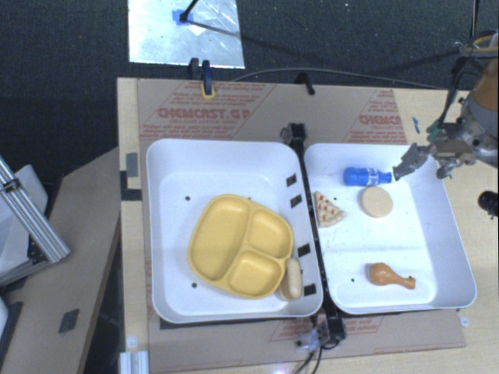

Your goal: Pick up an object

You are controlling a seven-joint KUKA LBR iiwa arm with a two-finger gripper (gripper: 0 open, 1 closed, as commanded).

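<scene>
While nothing has yet been lifted, the nearest candidate is the blue bottle (366,177), lying on its side near the back of the right bin (444,232), its long axis running left to right across the view with the white cap end toward the gripper (425,162). That gripper hangs just to the bottle's right, over the bin's back right corner, with two dark fingers (408,164) spread apart and nothing between them. As I judge it, a short move leftward and down would bring the fingers across the bottle's narrow width.

Just in front of the bottle sits a round tan cookie (376,202), close enough to be nudged. A pizza slice (327,209) lies near the divider between the bins, and a drumstick (390,276) rests toward the front, well apart from the rest with open floor around it. The back wall stands close behind the bottle, leaving little room there.

The left bin (168,209) holds a yellow divided tray (240,245) with a small bread roll (292,279) against its front right edge.
</scene>
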